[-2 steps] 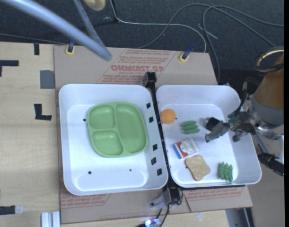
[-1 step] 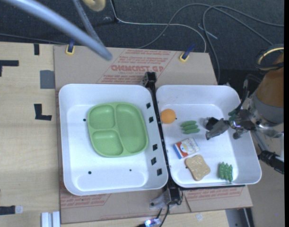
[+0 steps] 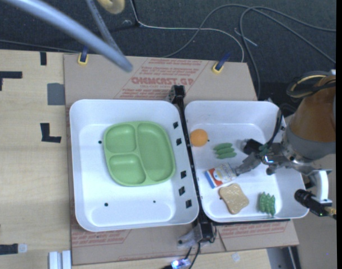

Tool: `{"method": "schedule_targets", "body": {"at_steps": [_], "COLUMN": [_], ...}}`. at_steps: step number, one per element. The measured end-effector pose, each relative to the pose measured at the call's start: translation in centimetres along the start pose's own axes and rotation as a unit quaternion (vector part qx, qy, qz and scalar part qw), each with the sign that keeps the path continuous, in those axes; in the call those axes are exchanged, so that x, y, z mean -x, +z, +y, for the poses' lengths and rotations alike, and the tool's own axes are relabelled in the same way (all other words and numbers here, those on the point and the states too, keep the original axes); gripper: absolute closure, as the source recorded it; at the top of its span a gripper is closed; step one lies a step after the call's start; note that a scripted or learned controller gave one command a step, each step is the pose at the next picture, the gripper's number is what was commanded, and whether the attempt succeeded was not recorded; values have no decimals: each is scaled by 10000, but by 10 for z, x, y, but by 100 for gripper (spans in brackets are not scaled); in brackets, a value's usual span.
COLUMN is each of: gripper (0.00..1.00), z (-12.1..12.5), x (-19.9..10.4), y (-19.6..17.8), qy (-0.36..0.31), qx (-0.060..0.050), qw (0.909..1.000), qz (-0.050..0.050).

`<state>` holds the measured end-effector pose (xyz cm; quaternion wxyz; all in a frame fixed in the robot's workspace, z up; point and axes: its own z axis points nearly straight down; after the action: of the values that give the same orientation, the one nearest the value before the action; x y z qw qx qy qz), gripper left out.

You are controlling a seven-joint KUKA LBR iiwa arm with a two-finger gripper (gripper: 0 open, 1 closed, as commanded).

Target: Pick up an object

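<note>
While the gripper [image 3: 242, 168] hovers low in the right bin [image 3: 226, 109], finger spread impossible to tell, a small red-and-white packet [image 3: 218, 175] lies just left of its tip.

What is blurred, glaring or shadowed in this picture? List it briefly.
Camera view: the grey pole crossing the top left is smeared and out of focus; the white bins are bright, nearly washed out, with soft shadows along their inner walls; the green plate, orange ball and toast are fairly sharp; the claw is dark and slightly soft.
</note>
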<state>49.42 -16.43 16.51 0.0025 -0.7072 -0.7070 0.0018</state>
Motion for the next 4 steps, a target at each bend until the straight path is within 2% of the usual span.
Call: {"method": "schedule_targets", "body": {"at_steps": [2,3,4], "gripper": [0,100,100], "z": [1,4,12], "x": [0,-2,-4], "y": [79,64,18], "qy": [-4,-13,-10], "qx": [34,67,44], "qw": [10000,10000,10000], "qz": [4,27,-11]}}
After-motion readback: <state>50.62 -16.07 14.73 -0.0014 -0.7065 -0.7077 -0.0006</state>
